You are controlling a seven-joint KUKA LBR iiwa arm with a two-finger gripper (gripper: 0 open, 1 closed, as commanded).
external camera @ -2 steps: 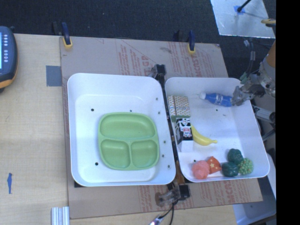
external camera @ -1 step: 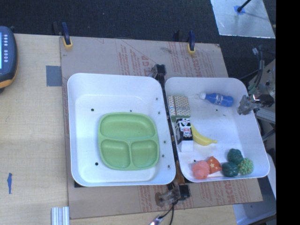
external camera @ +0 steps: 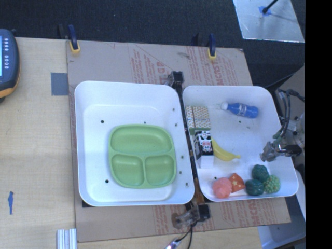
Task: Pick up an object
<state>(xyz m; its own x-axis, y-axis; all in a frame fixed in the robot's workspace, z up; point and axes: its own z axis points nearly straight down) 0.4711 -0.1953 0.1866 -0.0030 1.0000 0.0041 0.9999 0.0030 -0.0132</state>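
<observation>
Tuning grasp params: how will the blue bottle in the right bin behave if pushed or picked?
The blue bottle lies on its side, so a nudge would probably roll it. It looks small and likely light. Its smooth round body may slip.

Bright, even light from above washes the left bin [external camera: 88,139] nearly featureless white, with mild glare. Shadows are soft and short. The picture is slightly soft overall; toward twelve o'clock the floor [external camera: 155,9] falls dark.

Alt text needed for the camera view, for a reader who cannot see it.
Two white bins sit side by side: the left bin holds a green divided plate, the right bin a blue bottle, banana and other small items, with the robot's hand at its right rim.
</observation>
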